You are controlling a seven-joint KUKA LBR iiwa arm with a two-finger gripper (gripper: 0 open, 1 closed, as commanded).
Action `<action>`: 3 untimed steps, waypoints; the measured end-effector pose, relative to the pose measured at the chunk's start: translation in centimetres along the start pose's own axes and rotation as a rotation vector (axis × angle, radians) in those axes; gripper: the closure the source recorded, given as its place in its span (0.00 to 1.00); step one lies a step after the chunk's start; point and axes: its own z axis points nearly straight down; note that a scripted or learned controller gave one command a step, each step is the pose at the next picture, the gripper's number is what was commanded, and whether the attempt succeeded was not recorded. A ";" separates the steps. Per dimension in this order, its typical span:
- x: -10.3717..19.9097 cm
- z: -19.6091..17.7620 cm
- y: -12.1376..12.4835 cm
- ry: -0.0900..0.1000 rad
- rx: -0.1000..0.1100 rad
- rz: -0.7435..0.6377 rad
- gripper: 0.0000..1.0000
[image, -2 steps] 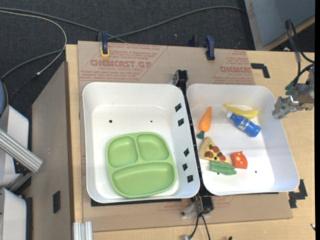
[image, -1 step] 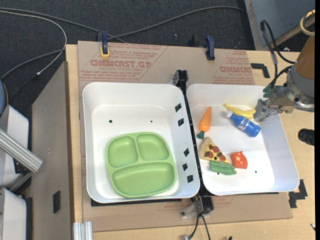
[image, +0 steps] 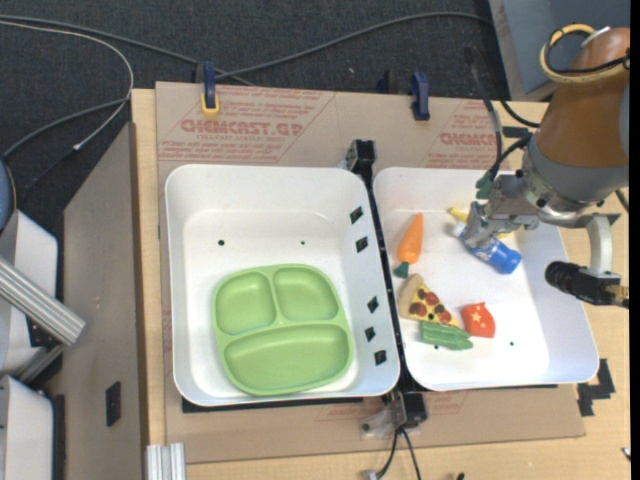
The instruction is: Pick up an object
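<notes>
The small blue plastic cylinder [image: 501,257] is lying in the upper part of the right shallow white bin [image: 560,363], and the metal end effector [image: 487,223] is hanging right over its upper left end, seemingly touching it. Whether it is spread or pressed together cannot be told, since the grey wrist is hiding that part. A pale yellow object [image: 459,212] is peeking out just left of the end effector, mostly covered, so its shape is hard to make out. The grey arm with its orange band [image: 585,88] is reaching in from the right, cut off by the picture's edge. Further left in the same bin, an orange toy carrot [image: 411,239] is lying near the divider; below it a toy pizza slice [image: 424,300], a green toy pea pod [image: 445,336] and a red toy pepper piece [image: 480,319] are clustering together. A green sectioned plastic plate [image: 283,328] is sitting in the left white bin [image: 190,268] on the worktop.
</notes>
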 end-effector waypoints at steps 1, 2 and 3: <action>4.4 0.2 0.1 -0.001 -0.001 0.001 1.00; 9.4 0.9 -0.1 -0.002 0.000 0.002 1.00; 14.7 0.1 0.1 -0.001 -0.004 0.000 1.00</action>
